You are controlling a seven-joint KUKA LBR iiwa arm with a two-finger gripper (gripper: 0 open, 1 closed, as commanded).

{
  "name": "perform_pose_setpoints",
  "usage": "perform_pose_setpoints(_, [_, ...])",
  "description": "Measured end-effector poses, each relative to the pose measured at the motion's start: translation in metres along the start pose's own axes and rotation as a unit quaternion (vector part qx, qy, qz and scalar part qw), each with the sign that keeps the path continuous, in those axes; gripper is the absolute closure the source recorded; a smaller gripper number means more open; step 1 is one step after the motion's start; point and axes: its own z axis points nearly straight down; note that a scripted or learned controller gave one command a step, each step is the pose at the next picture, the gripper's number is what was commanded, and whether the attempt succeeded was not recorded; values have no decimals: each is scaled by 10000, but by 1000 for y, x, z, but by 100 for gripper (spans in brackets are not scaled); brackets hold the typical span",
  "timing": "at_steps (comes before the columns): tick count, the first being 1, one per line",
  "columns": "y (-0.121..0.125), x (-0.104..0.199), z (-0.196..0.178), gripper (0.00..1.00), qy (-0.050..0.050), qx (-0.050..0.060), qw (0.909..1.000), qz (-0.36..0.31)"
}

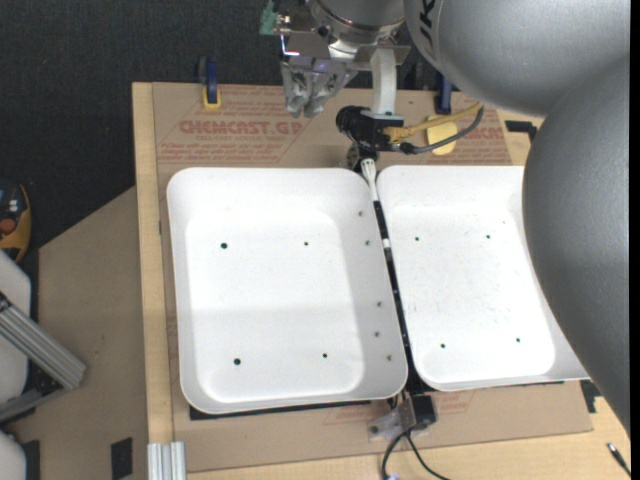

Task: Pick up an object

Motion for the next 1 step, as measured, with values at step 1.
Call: perform_pose_setpoints(1, [-3, 30, 76, 100, -9, 78, 10000, -29])
